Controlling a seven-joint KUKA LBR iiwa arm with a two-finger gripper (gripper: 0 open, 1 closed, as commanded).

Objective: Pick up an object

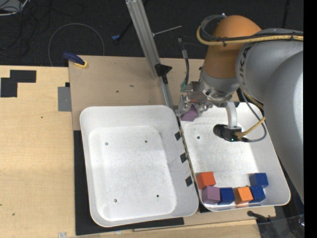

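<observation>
Near edge, right shallow white plastic bin [267, 157]: cluster of small cubes against front wall — orange cube [206, 179], purple cube [211, 194], blue cube [227, 196], second orange cube [243, 195], two more blue cubes [258, 186]. Left shallow white plastic bin [99, 133] beside it. Farther back, at right bin's far-left corner: two-finger gripper [189, 108] clamped on small mauve block [188, 115], held above bin floor. Beyond, grey arm's orange band [223, 48].

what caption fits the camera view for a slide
Arm's hand at the right bin's far corner with a purple block at its tip; six blocks sit along the near edge.
</observation>
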